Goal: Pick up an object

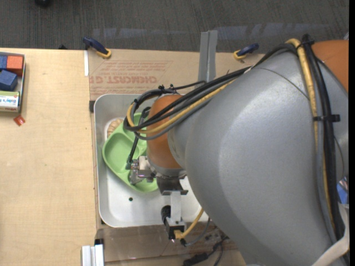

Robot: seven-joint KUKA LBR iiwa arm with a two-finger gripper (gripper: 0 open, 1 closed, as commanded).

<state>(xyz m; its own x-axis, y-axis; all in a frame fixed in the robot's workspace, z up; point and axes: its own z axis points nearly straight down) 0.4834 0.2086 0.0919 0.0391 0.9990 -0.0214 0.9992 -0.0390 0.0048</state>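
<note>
A light green dish lies in the left part of the white bin. A pale tan object peeks out behind the dish near the bin's back wall. My gripper hangs low over the dish's right rim, below the orange wrist band. The big grey arm hides most of the gripper and everything to its right.
The arm's grey body covers the right side of the bench. A small dark speck lies on the bin floor in front of the dish. Coloured blocks in a box sit far left on the wooden table. Cardboard lies behind the bin.
</note>
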